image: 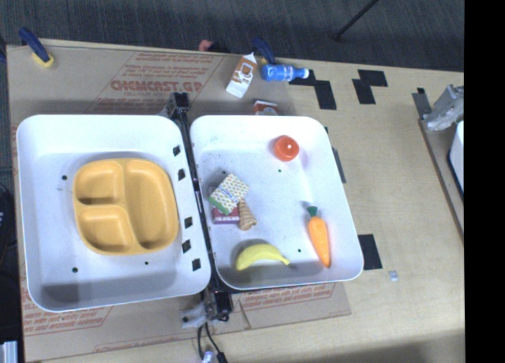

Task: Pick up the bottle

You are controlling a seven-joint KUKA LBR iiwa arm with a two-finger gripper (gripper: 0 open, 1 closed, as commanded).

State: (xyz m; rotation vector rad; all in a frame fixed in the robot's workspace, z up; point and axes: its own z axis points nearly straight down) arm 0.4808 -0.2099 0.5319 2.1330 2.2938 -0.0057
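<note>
Bottle (282,73): small, blue, lying on its side on worktop (394,196), beyond right bin (335,196), next to small carton (242,75). 2 bins side by side; yellow tray (125,204) in left. Gripper state: cannot tell.

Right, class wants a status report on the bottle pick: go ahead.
Blue bottle lying on the bench beyond the right bin, beside a small carton. Untouched. Nothing on top of it.

Lab bench (394,196): clamped bins (47,148), toy food.
</note>
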